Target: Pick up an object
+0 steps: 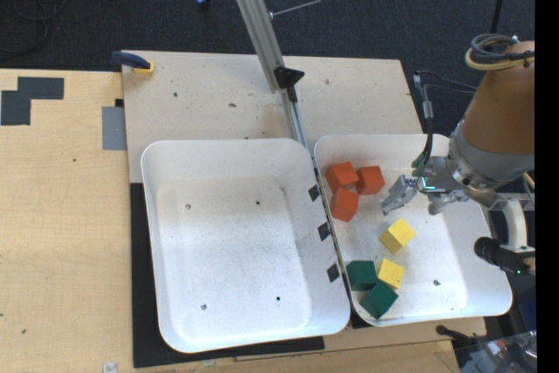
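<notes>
The right bin [472, 297] holds three orange-red blocks [342, 176] at its upper left, a yellow block [398, 235] in the middle, and another yellow block [390, 272] between two green blocks [362, 274] near the front. My gripper [416, 197] hovers over the right bin, above and to the right of the middle yellow block and right of the orange blocks. Its fingers [395, 196] are spread apart with nothing between them.
The left bin [175, 162] lies beside the right one, with black clips along the shared wall. A slanted aluminium post [258, 17] rises behind the bins. The arm's orange wrist body [502, 118] stands over the right bin's right edge.
</notes>
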`<state>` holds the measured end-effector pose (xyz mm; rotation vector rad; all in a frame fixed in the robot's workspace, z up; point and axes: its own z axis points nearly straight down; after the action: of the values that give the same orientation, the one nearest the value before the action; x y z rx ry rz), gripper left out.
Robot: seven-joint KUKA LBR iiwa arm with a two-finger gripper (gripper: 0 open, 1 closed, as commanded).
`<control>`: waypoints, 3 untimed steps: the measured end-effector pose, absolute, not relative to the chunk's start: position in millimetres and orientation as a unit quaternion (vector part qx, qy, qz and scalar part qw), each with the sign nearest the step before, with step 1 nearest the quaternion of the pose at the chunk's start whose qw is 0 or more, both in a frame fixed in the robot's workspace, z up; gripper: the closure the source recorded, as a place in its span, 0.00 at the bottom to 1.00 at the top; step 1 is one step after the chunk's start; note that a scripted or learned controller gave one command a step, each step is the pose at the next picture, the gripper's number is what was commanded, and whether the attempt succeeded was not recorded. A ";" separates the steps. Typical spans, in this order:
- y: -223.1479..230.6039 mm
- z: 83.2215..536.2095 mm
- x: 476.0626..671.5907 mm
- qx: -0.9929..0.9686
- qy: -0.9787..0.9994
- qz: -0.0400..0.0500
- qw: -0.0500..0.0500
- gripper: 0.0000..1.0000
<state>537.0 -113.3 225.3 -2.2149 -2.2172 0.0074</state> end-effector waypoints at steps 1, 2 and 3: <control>-114.7 227.7 537.7 -0.708 -0.706 0.001 0.001 0.00; -110.0 176.1 527.4 -0.707 -0.707 0.002 0.004 0.00; -112.8 118.4 531.9 -0.708 -0.706 0.000 -0.004 0.00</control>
<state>531.9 -112.8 118.4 -2.2309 -2.2239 0.0010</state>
